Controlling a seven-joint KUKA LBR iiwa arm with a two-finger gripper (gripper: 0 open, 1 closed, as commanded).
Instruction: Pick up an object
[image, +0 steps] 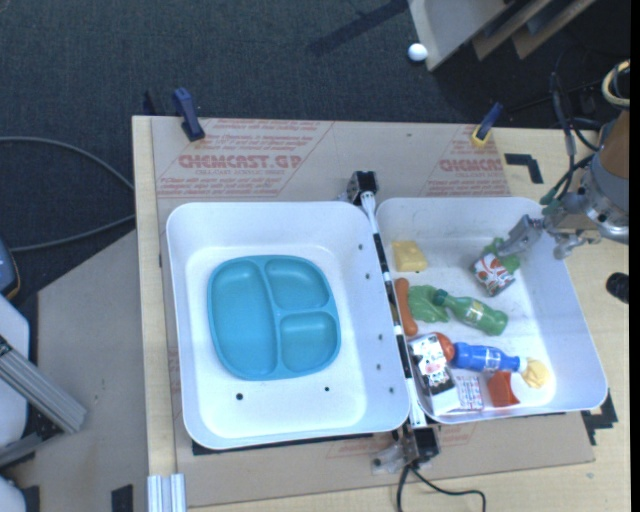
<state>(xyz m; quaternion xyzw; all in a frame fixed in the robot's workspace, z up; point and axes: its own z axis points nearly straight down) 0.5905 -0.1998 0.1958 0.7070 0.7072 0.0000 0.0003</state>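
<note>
The right bin (570, 300) holds several small objects. A red, white and green can (493, 271) lies near its far right side. My gripper (537, 243) hovers over the bin's far right corner, just right of and above the can. Its fingers are spread open with nothing between them, and the left fingertip (515, 243) is close to the can's top. Lower in the bin lie a green bottle (460, 308), a blue bottle (486, 356), a yellow block (408, 256) and an orange stick (404, 305).
The left bin (190, 250) holds a blue divided plate (275, 315). At the right bin's near edge sit a black-and-white item (432, 360), a red-and-white packet (470, 394) and a small yellow piece (535, 374). Clamps (187, 112) hold the board's back edge.
</note>
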